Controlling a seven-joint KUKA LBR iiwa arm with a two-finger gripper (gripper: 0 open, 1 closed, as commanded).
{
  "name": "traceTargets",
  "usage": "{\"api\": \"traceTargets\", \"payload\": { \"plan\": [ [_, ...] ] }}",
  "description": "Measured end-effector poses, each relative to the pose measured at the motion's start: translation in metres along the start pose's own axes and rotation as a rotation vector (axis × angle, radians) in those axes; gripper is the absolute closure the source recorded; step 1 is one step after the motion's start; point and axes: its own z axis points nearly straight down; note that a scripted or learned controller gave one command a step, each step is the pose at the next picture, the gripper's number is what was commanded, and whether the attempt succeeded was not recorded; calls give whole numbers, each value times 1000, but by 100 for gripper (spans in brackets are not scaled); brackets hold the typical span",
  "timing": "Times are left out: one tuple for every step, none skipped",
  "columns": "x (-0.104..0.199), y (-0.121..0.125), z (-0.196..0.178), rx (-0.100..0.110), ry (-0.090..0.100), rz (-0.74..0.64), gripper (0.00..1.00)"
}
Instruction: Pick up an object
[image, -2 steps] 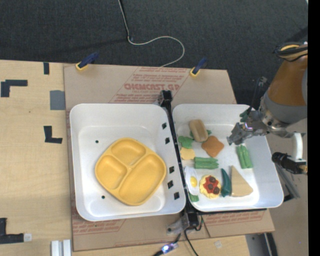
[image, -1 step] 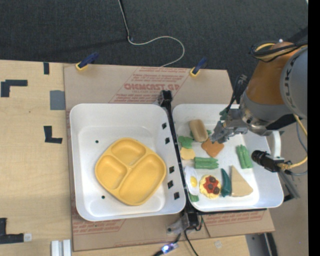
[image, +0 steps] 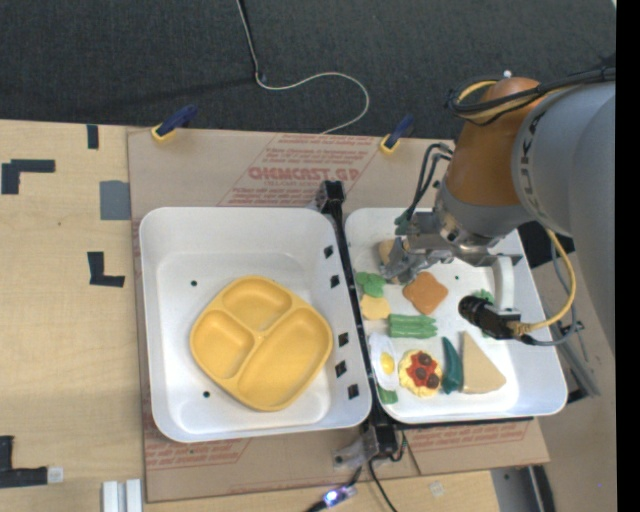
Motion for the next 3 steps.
{"api": "traceTargets", "payload": {
  "plan": [
    [53, 9, -20, -2, 1, 0, 100],
    [79, 24, -14, 0, -1, 3, 100],
    [86, 20, -29, -1, -1, 5, 100]
  ]
}}
